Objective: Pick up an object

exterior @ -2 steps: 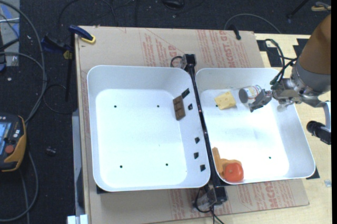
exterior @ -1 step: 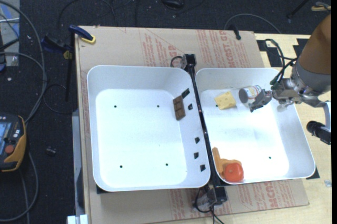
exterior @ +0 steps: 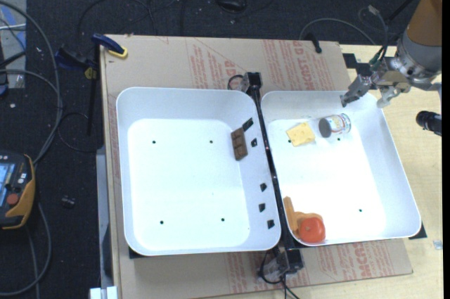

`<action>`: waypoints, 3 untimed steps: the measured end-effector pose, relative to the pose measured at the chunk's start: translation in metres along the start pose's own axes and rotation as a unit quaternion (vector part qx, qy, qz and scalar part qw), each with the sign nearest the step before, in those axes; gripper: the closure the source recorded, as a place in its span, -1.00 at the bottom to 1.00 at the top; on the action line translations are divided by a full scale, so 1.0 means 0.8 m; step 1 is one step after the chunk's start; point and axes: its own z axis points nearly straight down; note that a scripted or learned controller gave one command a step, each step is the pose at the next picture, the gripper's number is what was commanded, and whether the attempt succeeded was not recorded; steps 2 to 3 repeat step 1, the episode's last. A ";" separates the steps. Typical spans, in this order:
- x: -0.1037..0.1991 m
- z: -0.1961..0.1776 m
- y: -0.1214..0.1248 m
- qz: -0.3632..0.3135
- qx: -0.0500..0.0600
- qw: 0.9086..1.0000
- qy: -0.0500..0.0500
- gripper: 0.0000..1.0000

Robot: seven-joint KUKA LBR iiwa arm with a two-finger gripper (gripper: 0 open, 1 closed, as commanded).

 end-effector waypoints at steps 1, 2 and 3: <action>0.045 0.001 -0.025 0.005 0.002 1.000 0.001 -1.00; 0.045 0.001 -0.025 0.005 0.002 1.000 0.001 -1.00; 0.045 0.001 -0.025 0.005 0.002 1.000 0.001 -1.00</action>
